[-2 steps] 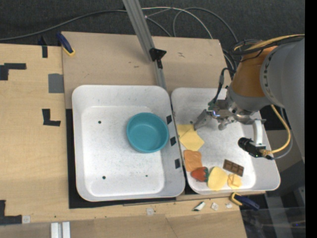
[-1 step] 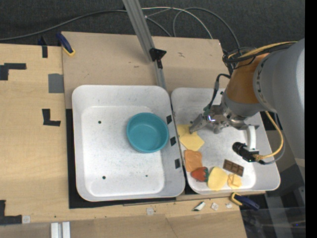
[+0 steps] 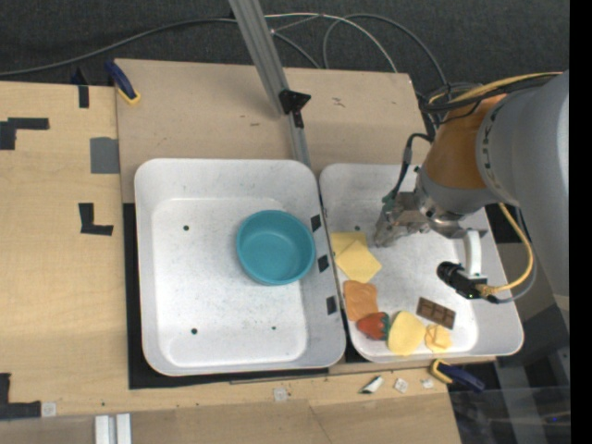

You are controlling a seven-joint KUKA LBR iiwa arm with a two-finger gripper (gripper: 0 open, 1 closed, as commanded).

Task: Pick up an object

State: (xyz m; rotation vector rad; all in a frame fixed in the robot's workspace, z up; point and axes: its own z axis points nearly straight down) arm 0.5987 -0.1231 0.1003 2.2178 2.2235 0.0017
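- Right bin (image 3: 370,181): the pincer (image 3: 385,232) sits low over the upper-left part of the floor, just beside the yellow flat piece (image 3: 357,255). Fingers point down and toward the bin's left wall.
- Pincer state: nothing is seen between the fingers. How far apart they stand cannot be told at this resolution, as the finger ends merge into one dark grey mass.
- Candidate objects, all in the right bin: yellow flat piece nearest the pincer; orange slab (image 3: 361,299) below it; red piece (image 3: 373,324); round yellow lump (image 3: 405,333); small yellow bit (image 3: 437,339); brown block (image 3: 436,313).
- Left bin (image 3: 162,248): holds a teal bowl (image 3: 274,247), well apart from the pincer.
- Step, as a judgement: approach or descent onto the yellow flat piece; no grasp made yet.
- Next move would call for shifting slightly toward the yellow piece, then closing on an edge. The piece lies flat, so a slip is likely.
- Writing: no brand, label or legible text on any object, either bin or the surface (image 3: 55,155).
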